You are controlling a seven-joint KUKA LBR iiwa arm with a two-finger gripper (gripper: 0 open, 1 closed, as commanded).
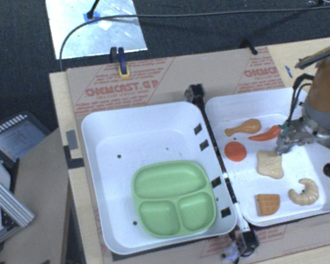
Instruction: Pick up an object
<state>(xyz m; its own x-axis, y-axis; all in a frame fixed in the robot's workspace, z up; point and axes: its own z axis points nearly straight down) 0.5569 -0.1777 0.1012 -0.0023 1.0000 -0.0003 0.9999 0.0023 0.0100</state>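
KUKA arm reaches in from the right over the right bin (327, 204), its hand (284, 141) low among toy foods, w/ tips just above the pale beige piece (270, 165) and just below the red-orange chili (264, 135). Whether the fingers are apart or together can't be told; tips too small and dark against the bin floor. Nothing visibly held.

Also in the right bin: drumstick (244, 127) near the top, round red-orange piece (235, 151) by the divider, orange wedge (268, 203) and croissant (305, 192) along the near side. Left bin (101, 145) carries a green divided tray (174, 197).

Judgement: approach stage, grasp not yet made; nearest target is prob. the beige piece or the chili. To do it well, commit to one item: centre over the beige piece's narrower width, keep clear of the chili beside it, drop straight down, close, then lift vertically before any sideways travel. Piece looks lumpy and rounded, so an off-centre pinch may squirt it out.
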